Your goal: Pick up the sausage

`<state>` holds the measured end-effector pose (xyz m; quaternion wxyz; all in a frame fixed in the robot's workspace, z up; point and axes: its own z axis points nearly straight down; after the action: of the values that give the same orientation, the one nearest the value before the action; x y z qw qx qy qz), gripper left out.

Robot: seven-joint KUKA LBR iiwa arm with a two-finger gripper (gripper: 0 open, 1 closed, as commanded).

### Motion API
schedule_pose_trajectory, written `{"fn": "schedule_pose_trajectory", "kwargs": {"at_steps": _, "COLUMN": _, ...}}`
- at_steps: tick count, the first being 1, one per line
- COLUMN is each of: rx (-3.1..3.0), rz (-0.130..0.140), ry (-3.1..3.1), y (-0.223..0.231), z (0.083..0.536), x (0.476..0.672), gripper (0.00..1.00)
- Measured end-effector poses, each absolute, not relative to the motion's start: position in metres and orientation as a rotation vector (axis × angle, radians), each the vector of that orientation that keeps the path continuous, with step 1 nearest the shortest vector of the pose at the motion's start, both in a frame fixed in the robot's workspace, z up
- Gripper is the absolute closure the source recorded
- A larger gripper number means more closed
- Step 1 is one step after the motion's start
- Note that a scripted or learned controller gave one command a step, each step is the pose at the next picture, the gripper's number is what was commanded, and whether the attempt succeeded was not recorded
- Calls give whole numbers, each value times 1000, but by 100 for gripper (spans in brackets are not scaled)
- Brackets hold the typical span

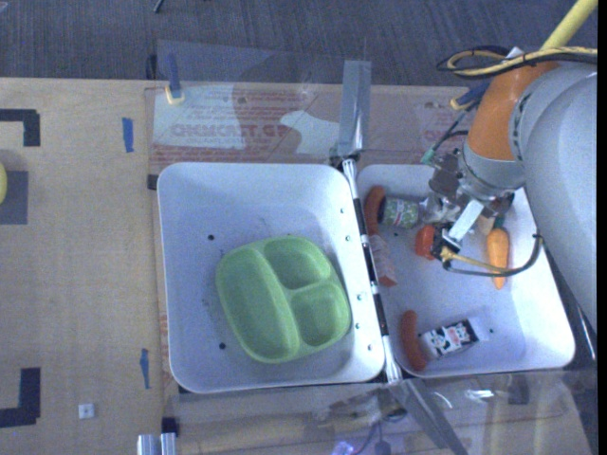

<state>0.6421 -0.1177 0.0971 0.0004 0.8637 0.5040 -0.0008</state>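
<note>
The sausage [411, 339], a short red-brown link, lies in the right bin [531, 335] near its front left corner, just left of a small black-and-white carton [449, 337]. My gripper [442, 227] hangs over the bin's back middle, well behind the sausage and apart from it. It is right above a small red-orange thing [424, 240]. The wrist and its bracket hide the tips.
An orange carrot [498, 250] lies right of the gripper. A green-labelled can [400, 213] and a red-brown oblong [376, 207] sit at the bin's back left. A pale wrapper [384, 260] rests by the left wall. The left bin [190, 207] holds a green divided plate [283, 297].
</note>
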Motion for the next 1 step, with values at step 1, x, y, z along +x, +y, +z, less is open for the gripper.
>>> {"fn": "schedule_pose_trajectory", "kwargs": {"at_steps": 1, "rx": 2708, "rz": -4, "ry": 1589, "y": -116, "z": 107, "x": 643, "gripper": 100}}
